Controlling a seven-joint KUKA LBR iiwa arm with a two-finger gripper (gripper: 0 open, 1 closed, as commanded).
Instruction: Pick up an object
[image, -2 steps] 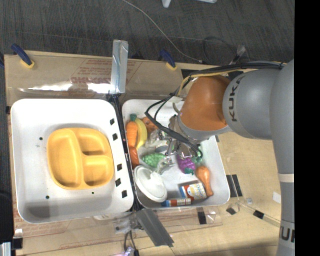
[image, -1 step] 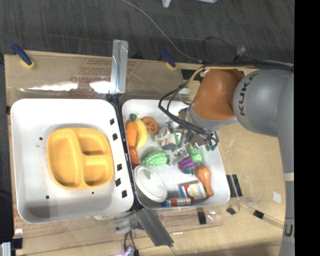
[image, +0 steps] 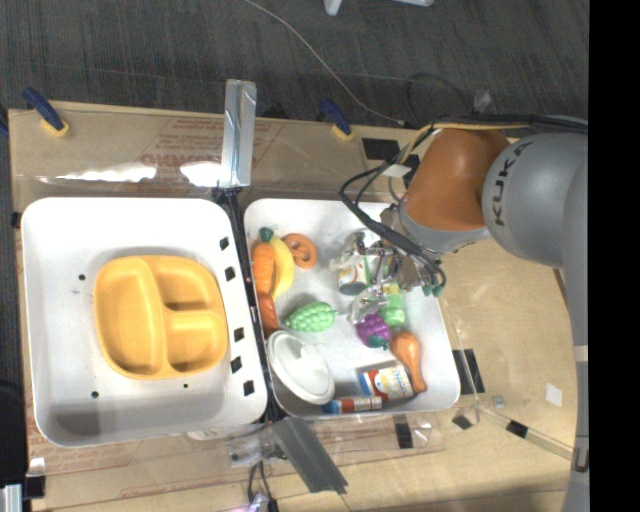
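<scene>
My gripper (image: 368, 280) hangs low over the middle of the right bin (image: 440, 330), under the orange wrist band. Right below its metal fingers lie a purple toy grape bunch (image: 373, 328) and a small green toy (image: 393, 314). A green bumpy fruit (image: 311, 318) sits to the left of them. An orange carrot (image: 263, 272), a yellow banana (image: 284, 266) and a small orange pumpkin (image: 299, 250) lie along the bin's left side. Nothing shows clearly between the fingers.
The left bin (image: 60, 400) holds a yellow divided plate (image: 160, 315). In the right bin's front part lie a white bowl (image: 300, 370), a small labelled can (image: 387, 382), a red marker (image: 352, 404) and an orange toy (image: 408, 355). The grey arm (image: 530, 200) covers the right bin's far right corner.
</scene>
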